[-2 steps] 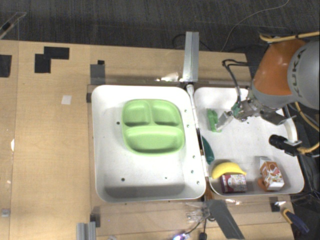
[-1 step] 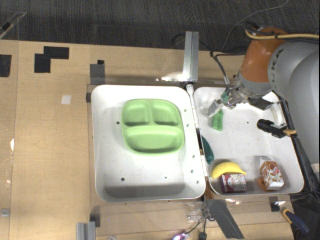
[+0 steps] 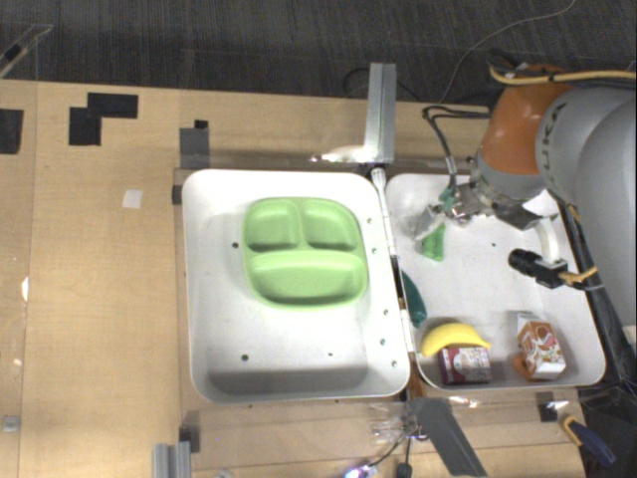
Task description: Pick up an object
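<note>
Now, step in hand: the reach, as I judge it; nothing is lifted yet and the arm is low over the right bin
Arm: the grey KUKA arm [image 3: 587,132] with its orange band comes in from three o'clock and bends down toward the back of the right bin
Gripper: the gripper [image 3: 450,207] sits at about eleven o'clock within the right bin [image 3: 498,267], near its back wall; I cannot tell how wide it stands, as the tool is small and cluttered in this view
Nearest candidate: a small green object [image 3: 432,244] lies just at six o'clock of the gripper tip, close to it; whether they touch is unclear
Other candidates: a yellow banana [image 3: 454,336] at seven o'clock in the right bin, touching a dark red can [image 3: 465,365] just in front of it; a red and white carton [image 3: 539,351] at five o'clock; a dark green item [image 3: 412,300] against the bin's left wall at nine o'clock
Left bin: the left bin [image 3: 214,297] holds a green divided tray [image 3: 304,250] near its middle, well apart from the gripper
Next move, by my reading: settle squarely over the small green object, descend, close, then lift and check that something comes up
</note>
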`<state>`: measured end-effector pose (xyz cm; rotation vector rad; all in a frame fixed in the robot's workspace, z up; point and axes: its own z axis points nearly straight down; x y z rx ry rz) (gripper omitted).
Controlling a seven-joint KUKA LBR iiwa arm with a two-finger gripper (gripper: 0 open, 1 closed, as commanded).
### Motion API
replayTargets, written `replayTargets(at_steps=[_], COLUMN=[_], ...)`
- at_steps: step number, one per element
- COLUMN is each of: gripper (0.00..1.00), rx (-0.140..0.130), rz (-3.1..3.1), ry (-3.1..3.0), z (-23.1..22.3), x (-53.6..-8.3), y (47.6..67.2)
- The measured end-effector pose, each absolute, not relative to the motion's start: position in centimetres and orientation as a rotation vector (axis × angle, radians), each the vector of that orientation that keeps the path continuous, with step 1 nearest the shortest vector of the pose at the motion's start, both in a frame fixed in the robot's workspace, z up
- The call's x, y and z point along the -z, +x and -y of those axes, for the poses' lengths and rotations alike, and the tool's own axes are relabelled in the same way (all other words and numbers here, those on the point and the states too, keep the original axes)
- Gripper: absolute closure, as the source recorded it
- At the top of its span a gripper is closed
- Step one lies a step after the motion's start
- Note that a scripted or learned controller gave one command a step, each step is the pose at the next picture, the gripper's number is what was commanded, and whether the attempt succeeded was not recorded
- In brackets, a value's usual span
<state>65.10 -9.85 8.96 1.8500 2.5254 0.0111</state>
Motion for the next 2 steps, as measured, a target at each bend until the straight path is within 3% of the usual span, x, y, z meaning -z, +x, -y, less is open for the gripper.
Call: replayTargets(at_steps=[1,2], gripper=[1.0,1.0], rx=[-0.019,-0.008], rz=[-2.527,-2.556], ry=[1.84,1.815], z=[9.6,3.3], x=[-10.3,-18.8], y=[65.4,66.5])
